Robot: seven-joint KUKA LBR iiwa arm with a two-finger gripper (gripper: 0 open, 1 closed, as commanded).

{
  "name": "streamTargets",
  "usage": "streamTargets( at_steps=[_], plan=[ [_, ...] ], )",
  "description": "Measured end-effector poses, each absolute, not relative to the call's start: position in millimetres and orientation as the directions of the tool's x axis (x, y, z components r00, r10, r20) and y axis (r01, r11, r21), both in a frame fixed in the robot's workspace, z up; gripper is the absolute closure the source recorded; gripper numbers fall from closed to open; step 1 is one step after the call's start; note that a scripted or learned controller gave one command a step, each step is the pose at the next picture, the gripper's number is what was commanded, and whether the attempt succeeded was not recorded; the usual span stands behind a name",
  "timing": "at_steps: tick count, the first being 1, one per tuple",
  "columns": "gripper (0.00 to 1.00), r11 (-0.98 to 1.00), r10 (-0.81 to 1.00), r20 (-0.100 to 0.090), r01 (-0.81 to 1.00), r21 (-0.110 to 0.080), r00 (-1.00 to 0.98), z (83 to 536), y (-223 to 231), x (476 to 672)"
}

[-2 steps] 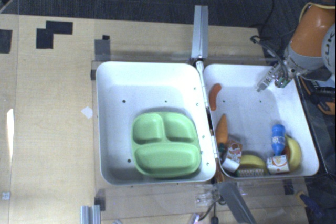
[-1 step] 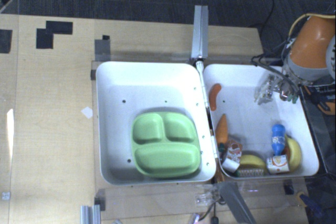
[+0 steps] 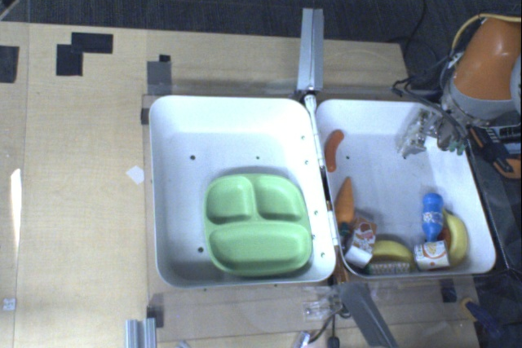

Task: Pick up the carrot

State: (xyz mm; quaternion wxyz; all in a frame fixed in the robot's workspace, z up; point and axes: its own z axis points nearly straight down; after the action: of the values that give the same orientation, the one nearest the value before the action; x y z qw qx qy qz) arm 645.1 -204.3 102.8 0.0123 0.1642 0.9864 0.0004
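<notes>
The carrot [image 3: 346,200] is lying against the left wall of the right bin [image 3: 383,114], with a reddish sausage [image 3: 333,150] just beyond it on the far side and a small can [image 3: 361,240] on its near side. The gripper [image 3: 424,134] hangs over the far right part of that bin, well apart from the carrot, and honestly I can't tell how its jaws stand. Left bin [image 3: 175,175] has a green divided plate [image 3: 257,224] in it.

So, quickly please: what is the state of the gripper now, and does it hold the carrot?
Gripper: state cannot be told; it hangs over the right bin's far corner.
Carrot: not held, lying in the bin.
</notes>
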Motion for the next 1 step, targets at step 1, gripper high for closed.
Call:
streamTargets(
  at_steps=[1],
  plan=[
    [1.0, 0.946, 0.324, -0.036, 0.324, 0.008, -0.945, 117.2, -203.5, 648.7]
  ],
)
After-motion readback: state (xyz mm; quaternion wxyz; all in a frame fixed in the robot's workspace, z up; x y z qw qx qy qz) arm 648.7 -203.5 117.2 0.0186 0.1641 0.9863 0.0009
